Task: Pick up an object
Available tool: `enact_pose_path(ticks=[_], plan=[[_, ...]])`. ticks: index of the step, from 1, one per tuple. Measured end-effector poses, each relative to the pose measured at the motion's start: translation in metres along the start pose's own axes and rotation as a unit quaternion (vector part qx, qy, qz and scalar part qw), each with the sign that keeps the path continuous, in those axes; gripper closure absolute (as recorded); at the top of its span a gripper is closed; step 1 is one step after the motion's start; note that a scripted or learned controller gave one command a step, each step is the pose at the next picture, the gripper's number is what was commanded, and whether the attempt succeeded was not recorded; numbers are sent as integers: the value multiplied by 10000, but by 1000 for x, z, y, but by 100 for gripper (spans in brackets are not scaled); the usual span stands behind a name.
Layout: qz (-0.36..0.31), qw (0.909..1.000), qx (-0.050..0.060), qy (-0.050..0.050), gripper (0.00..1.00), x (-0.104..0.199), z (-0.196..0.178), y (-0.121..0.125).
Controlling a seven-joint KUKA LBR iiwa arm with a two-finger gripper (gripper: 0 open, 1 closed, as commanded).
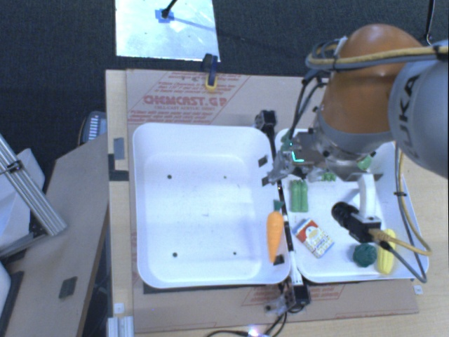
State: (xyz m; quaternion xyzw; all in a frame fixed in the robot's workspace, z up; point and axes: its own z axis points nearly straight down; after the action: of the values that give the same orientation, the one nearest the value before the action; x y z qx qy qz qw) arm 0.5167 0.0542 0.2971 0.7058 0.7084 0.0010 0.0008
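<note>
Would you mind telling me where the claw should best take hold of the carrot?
Probably across the thick middle of the carrot, coming straight down from above. It lies lengthwise along the rim between the two bins, so the claw should close across its width, one finger either side.

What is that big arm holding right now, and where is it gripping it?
That cannot be told. The arm's wrist hides the gripper over the right bin. The green block, carrot and small box lie loose.

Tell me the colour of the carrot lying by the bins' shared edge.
Orange, seen in the camera view: carrot.
</note>
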Motion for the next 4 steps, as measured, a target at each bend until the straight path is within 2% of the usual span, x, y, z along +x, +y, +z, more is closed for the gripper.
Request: enact_pose_path(ticks=[1,2,3,4], plan=[[-1,10000,-94,8,0,-14,-234,16],[37,10000,35,-8,0,-66,-140,30],[49,10000,49,-7,0,-128,-52,5],[54,10000,48,-9,0,-206,44,7]])
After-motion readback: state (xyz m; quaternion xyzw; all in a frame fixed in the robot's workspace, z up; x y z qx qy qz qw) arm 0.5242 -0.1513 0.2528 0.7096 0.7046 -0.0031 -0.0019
